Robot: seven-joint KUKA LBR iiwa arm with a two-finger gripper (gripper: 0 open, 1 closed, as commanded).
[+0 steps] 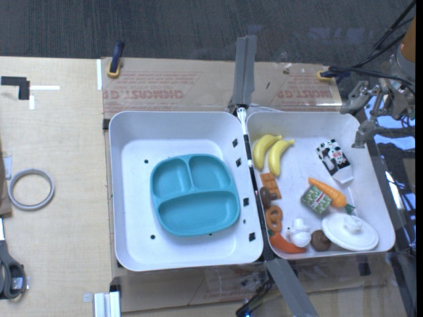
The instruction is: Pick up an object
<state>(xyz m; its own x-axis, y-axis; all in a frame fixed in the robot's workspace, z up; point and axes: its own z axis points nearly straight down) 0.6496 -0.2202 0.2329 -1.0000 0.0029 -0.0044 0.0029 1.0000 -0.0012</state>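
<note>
Wooden bench under my two white bins, dark floor beyond; gripper at right, whether it's spread or closed I cannot tell.

A dark carpet is running across the top, ribbed in fine lines. Below it a pale wooden bench is filling the left side. A sheet of brown cardboard with reversed red lettering is lying under the bins, clamped at its far edge by a blue and yellow clip. A roll of grey tape is resting on the bench, with scissors sitting near the lower left corner. Even light is falling over everything.
</note>
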